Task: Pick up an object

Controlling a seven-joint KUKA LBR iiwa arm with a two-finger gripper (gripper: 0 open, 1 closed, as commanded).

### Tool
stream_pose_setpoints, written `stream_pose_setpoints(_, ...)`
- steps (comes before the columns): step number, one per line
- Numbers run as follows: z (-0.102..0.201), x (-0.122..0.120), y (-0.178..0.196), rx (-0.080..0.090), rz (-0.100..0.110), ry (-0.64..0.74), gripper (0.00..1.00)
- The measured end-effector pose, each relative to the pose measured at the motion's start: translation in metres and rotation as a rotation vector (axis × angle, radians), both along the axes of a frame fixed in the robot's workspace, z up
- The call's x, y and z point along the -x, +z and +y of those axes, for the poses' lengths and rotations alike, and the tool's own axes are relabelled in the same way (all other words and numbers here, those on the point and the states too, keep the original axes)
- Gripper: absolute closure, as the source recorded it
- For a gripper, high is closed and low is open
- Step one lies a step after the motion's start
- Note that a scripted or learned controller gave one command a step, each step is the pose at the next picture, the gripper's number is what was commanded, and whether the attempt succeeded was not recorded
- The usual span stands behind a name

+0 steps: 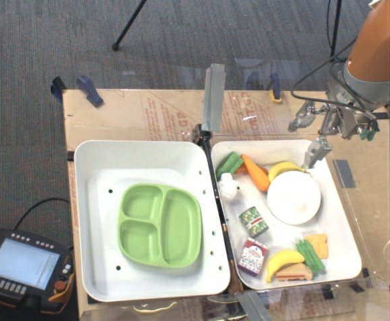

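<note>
Lying in the right bin (345,229), right of centre frame, are a carrot (255,172), two bananas (283,261), a white plate (294,198), green beans (229,164) and two small cartons (253,221); the gripper (315,154) hangs at that bin's upper right corner, holding nothing; whether its fingers are spread I cannot tell; the left bin (87,179) holds a green divided tray (160,225).
</note>
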State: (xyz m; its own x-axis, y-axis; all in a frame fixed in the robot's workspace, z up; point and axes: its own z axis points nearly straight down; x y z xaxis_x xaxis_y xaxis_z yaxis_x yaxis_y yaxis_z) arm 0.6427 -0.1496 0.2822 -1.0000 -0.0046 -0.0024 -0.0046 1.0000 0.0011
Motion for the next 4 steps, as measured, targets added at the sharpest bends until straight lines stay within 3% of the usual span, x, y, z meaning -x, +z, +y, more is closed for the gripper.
stream_pose_setpoints(1,0.0,-0.003,-0.187,-0.001,0.0,0.255,0.0)
stream_pose_setpoints(2,0.021,0.006,-0.195,-0.001,0.002,0.127,0.0)
stream_pose_setpoints(3,0.065,0.068,-0.195,-0.002,0.003,0.113,0.0)
stream_pose_setpoints(4,0.059,0.028,-0.194,0.0,0.0,0.09,0.0)
